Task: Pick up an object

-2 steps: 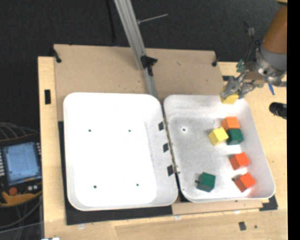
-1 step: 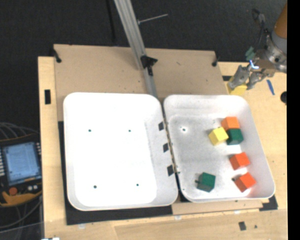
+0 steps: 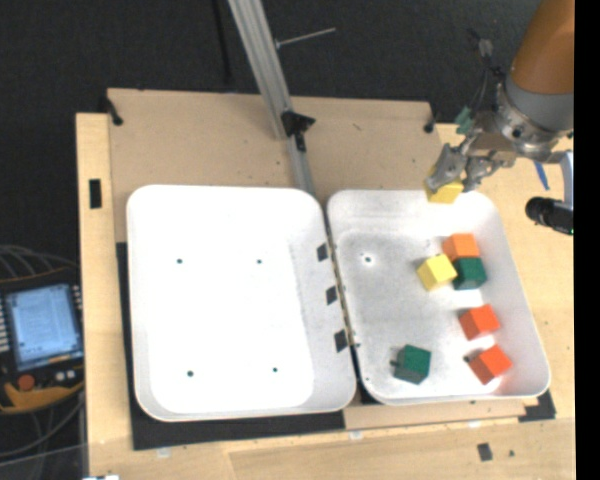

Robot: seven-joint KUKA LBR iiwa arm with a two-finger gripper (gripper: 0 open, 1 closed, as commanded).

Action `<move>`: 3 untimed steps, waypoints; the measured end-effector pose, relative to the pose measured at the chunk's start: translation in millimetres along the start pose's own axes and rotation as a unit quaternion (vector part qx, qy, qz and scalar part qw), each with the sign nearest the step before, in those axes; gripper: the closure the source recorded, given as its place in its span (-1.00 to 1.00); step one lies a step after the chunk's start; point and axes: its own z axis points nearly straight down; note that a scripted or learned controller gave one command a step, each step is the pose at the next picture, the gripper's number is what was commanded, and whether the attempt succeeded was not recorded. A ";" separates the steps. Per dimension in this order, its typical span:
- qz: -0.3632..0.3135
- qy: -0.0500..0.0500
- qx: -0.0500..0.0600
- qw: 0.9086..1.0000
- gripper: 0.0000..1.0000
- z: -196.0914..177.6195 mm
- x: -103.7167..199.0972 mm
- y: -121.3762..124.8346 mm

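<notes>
Jaws: seen pinching a small yellow block (image 3: pixel 445 194) at the gripper (image 3: pixel 448 186); the block shows between the fingertips, partly hidden from above.
Held block position: raised over the far edge of the right bin (image 3: pixel 380 218), near its far right corner.
Arm: grey wrist with orange band (image 3: pixel 542 43), entered from the right, tilted down toward the bin.
Right bin contents: a yellow cube (image 3: pixel 436 271) touching a dark green cube (image 3: pixel 469 273); an orange cube (image 3: pixel 462 245) just behind them; two orange-red cubes (image 3: pixel 479 321) (image 3: pixel 489 363) along the right wall; a green cube (image 3: pixel 412 363) near the front.
Left bin (image 3: pixel 155 218): white floor with a few dark dots noted.
Task status: judged close to done, since an object is gripped and appears clear of the floor.
Risk: grip appears to be on the block's upper part only; a slip is judged possible under a quick swing.
Risk: block hangs at the bin's rim; a drop here could land it outside on the bench (image 3: pixel 200 128).
</notes>
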 end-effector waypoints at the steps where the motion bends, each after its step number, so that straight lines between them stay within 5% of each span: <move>1: -0.001 0.001 0.000 1.000 1.00 12.4 59.1 3.1; 3: -0.001 0.000 0.001 1.000 1.00 43.5 160.6 -4.0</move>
